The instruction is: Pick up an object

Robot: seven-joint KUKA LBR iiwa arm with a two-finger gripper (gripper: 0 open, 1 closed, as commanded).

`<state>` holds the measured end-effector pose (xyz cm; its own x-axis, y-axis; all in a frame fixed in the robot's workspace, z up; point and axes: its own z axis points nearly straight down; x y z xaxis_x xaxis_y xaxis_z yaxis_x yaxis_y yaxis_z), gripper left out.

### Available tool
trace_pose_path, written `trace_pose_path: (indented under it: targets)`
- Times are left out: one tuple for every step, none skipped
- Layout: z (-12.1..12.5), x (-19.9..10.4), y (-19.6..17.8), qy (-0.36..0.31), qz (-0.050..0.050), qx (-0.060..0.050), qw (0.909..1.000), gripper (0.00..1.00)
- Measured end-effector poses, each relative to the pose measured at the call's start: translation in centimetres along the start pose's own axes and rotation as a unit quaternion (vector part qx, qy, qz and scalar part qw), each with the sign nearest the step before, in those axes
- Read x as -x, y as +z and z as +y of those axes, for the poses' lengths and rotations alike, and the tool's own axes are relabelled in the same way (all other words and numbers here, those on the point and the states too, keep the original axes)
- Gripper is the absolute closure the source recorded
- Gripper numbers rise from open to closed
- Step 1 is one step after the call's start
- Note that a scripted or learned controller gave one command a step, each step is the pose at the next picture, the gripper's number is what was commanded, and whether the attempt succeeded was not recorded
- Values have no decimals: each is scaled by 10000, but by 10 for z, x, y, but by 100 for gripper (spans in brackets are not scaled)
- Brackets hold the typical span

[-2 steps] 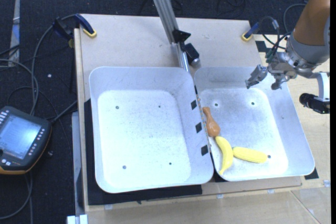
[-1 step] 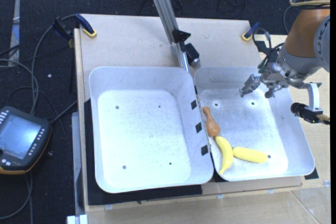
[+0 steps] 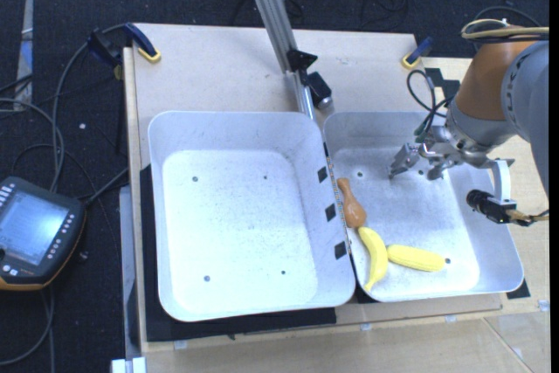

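Note:
In the right bin (image 3: 489, 271) lie three objects near its left and front side. A brown, pear-shaped toy (image 3: 351, 203) rests against the left wall. Just in front of it a curved yellow banana (image 3: 374, 256) lies beside a second yellow banana-like piece (image 3: 417, 258). My gripper (image 3: 417, 162) hangs over the back part of the right bin, up and to the right of the brown toy, with its fingers spread and nothing between them. It is well apart from all three objects.
The left bin (image 3: 166, 135) stands beside the right one, sharing a ridge with black clips (image 3: 332, 210). A slanted metal strut (image 3: 275, 9) crosses behind the bins. Cables and a pendant (image 3: 31, 227) lie off the bench at left.

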<state>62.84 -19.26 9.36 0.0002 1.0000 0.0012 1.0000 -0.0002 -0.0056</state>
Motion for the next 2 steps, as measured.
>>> trace_pose_path:
  targets:
    - [0, 0, -2, -3, -8, 29, 10000, 0]
    - [0, 0, -13, -6, -9, 33, 10000, 100]
